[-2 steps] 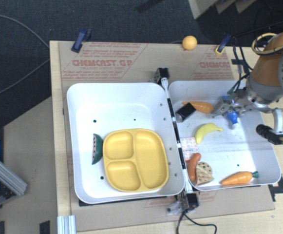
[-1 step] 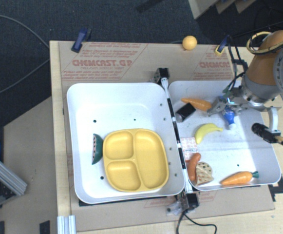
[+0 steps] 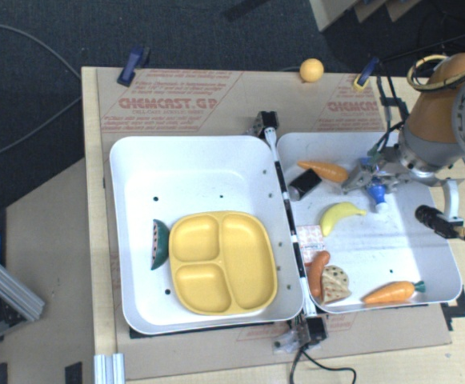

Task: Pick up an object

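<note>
banana lies mid right bin, just below-left of gripper; orange carrot near. can't tell gripper's state from this angle. best: centre over banana's middle, straddle its narrow width, descend straight.

Orange ball on bench's far edge, blue clamps at the far corners, grey cable across dark floor, metal rail at left.
</note>
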Controlling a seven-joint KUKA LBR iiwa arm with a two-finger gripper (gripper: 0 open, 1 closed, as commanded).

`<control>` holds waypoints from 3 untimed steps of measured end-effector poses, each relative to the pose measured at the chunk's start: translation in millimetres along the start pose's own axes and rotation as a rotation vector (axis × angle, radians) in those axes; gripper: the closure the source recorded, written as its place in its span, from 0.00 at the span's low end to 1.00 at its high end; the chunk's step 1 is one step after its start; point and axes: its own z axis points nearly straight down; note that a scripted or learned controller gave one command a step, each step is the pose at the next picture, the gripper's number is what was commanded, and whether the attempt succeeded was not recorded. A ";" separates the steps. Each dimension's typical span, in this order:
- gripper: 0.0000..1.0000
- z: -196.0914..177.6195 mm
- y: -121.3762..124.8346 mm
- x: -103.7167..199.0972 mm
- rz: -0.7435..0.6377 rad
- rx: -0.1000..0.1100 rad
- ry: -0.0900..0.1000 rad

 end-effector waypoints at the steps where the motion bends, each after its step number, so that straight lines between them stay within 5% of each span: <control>1: 0.00 0.1 1.4 8.3 0.000 0.000 0.000; 2: 0.00 0.0 -1.2 14.7 0.000 0.000 0.000; 3: 1.00 -10.2 -0.7 14.6 -0.001 -0.002 -0.001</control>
